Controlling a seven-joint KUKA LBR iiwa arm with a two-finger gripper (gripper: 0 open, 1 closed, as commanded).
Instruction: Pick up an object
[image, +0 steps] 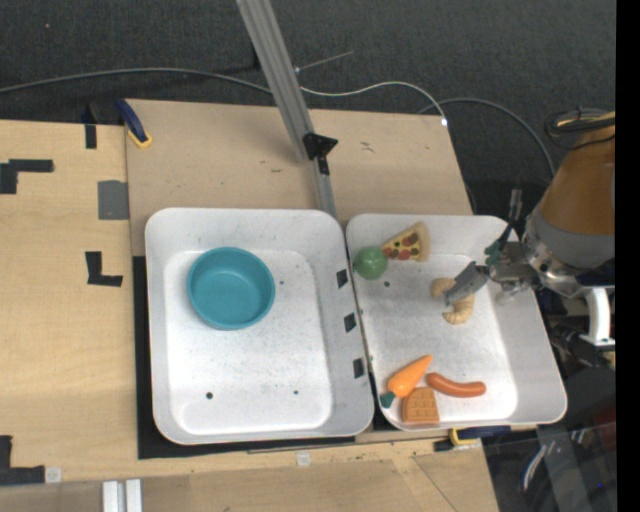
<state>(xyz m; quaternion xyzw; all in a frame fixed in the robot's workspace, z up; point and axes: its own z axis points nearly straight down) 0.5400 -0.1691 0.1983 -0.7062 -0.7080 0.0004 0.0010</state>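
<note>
Beige food piece (456, 303) lies under the tool (459, 290), whose opening I cannot tell.

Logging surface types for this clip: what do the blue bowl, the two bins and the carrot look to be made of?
Blue bowl: probably plastic, an even matte teal. Bins: likely moulded plastic, white with rounded rims, speckled with dark marks. Carrot: seemingly toy plastic, a flat uniform orange, though rubber can't be ruled out.
</note>
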